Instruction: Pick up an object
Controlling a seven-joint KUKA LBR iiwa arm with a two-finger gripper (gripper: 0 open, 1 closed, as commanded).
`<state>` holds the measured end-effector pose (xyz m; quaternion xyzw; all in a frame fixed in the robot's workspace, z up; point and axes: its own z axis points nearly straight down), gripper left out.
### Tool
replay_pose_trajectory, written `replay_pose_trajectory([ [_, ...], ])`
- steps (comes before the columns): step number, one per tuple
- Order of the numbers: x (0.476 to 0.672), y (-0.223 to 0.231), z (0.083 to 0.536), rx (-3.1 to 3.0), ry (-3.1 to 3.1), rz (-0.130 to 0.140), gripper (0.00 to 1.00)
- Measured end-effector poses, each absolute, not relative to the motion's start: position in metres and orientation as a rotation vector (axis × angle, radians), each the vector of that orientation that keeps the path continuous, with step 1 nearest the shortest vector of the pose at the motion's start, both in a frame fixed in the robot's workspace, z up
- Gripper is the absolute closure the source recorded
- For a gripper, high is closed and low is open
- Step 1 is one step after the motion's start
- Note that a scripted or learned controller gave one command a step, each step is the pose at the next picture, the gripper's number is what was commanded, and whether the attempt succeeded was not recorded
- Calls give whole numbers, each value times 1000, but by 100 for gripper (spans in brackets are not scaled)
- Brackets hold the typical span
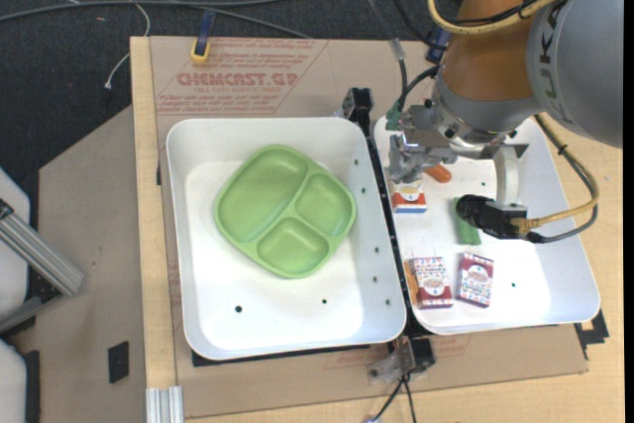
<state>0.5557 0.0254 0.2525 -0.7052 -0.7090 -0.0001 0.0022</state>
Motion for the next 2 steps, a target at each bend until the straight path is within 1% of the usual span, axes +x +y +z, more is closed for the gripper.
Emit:
replay_pose_trajectory([
  [1,553,78,234,-2211,-2224,3,100],
  [2,554,75,236,-2218,-2220,3,0],
])
